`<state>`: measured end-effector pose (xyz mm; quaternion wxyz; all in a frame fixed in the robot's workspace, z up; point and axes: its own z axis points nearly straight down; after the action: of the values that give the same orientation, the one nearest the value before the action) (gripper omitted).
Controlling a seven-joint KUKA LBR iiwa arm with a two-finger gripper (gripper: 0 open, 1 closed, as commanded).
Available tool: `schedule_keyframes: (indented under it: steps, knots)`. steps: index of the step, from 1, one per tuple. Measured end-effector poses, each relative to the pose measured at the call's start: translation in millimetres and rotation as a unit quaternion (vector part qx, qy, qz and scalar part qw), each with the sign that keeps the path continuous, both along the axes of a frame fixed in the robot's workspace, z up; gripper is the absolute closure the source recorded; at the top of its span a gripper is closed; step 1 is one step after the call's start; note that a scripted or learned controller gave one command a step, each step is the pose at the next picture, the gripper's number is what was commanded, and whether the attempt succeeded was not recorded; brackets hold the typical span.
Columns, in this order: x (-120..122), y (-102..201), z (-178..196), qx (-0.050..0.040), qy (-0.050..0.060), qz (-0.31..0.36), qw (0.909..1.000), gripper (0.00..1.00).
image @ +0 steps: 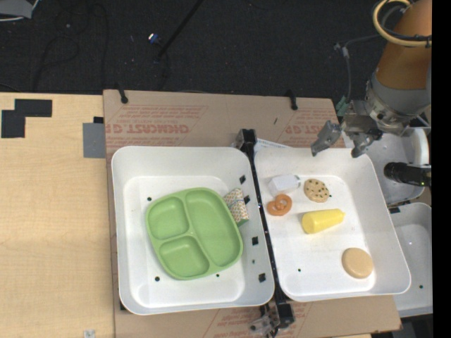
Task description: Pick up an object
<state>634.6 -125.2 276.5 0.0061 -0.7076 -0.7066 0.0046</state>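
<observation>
While the grey arm with its orange band sits at upper right of frame, its 2-finger gripper [343, 141] hangs above the far rim of the right white bin [394, 266], fingers spread apart, nothing between them. Inside that bin: round speckled cookie [317, 189], orange ring-shaped piece [280, 205], yellow tapered block [323, 220], tan round disc [357, 263]. A green 3-compartment plastic tray [193, 232] occupies the left white bin [130, 189].
</observation>
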Motion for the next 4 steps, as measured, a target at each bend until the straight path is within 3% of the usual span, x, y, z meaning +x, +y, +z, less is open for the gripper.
schedule_keyframes:
  steps: [1,4]
  knots:
    - [1.8,0.0,7.6,-0.0008,-0.006,0.001,1.0,0.0]
    - [0.1,-14.9,-156.6,-0.0009,-0.005,0.0,1.0,0.0]
